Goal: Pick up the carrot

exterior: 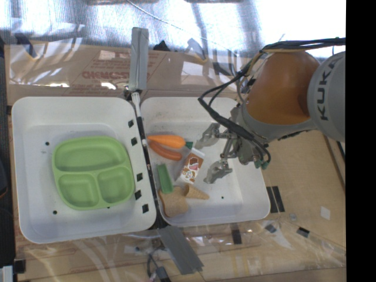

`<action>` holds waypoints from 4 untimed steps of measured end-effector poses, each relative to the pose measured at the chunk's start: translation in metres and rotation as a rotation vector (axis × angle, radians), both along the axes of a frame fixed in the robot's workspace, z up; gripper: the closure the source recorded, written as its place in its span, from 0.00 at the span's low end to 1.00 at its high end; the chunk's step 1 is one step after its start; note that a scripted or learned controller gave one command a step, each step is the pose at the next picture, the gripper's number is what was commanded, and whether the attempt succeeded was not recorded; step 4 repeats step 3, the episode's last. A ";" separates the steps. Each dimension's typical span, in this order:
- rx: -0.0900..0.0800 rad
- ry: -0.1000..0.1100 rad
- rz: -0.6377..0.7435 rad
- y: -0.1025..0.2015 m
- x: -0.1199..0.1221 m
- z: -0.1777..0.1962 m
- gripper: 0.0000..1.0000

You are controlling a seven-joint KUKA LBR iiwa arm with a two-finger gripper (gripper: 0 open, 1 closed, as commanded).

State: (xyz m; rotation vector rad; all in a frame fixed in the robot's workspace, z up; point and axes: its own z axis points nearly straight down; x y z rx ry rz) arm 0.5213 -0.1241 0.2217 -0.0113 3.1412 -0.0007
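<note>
The table [305,175] is carrying two shallow white bins set side by side, their inner rims touching. The left bin [35,157] is holding a green divided plate [91,172], lying flat with three compartments. The right bin [235,201] is holding the food items, all gathered toward its left half.

The arm [294,90] is reaching in from the right, its orange band sitting over the right bin's far right corner. The claw [212,154] is hanging over the middle of the right bin with its two fingers spread wide and nothing between them. One fingertip [207,137] is lying near the carrot's leafy end; the other is lying just beside the carton.

The carrot [166,141] is lying on its side in the upper left part of the right bin, close to the shared rim. It is showing a smooth orange body, tapering toward the left, with a small green top at its right end. A second orange piece [166,153] is lying against its near side.

A small carton [191,166] is lying tilted just below the carrot's green top. A green stick [164,178], a tan cone [197,192] and a tan chunk [174,203] are lying below it.
</note>
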 end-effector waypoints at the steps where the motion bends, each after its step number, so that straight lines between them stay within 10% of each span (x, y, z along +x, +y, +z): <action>1: -0.001 -0.011 0.005 0.004 0.071 -0.095 0.00; 2: -0.001 -0.012 0.014 0.006 0.073 -0.084 1.00; 3: 0.001 -0.006 0.112 0.072 0.075 -0.027 1.00; 4: 0.001 -0.006 0.112 0.072 0.075 -0.027 1.00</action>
